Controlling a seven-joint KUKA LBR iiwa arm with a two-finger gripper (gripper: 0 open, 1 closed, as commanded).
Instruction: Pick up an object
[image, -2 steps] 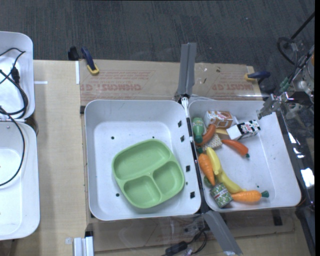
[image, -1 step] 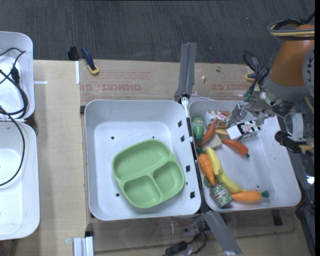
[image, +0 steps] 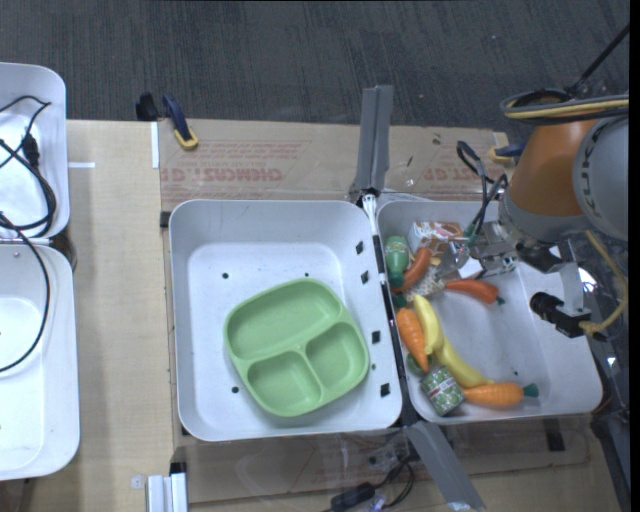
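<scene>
The right bin (image: 545, 350) holds several toy foods. An orange carrot (image: 473, 290) lies near its middle, and another carrot (image: 411, 336) sits by the left wall. A third carrot (image: 496, 394) rests at the front. A yellow banana (image: 446, 348) runs between them, with a small green can (image: 441, 390) at the front left. At the back left are a green vegetable (image: 397, 256), a red-orange pepper (image: 417, 266) and a printed packet (image: 437, 235). My gripper (image: 472, 256) hangs low over the back of this bin, just above the middle carrot and beside the packet.
The left bin (image: 200, 300) holds a green divided plate (image: 296, 347). A grey divider post (image: 375, 140) rises between the bins at the back. The arm's orange band (image: 550, 165) and cables crowd the right bin's far right. White trays (image: 25, 270) with black cables stand at far left.
</scene>
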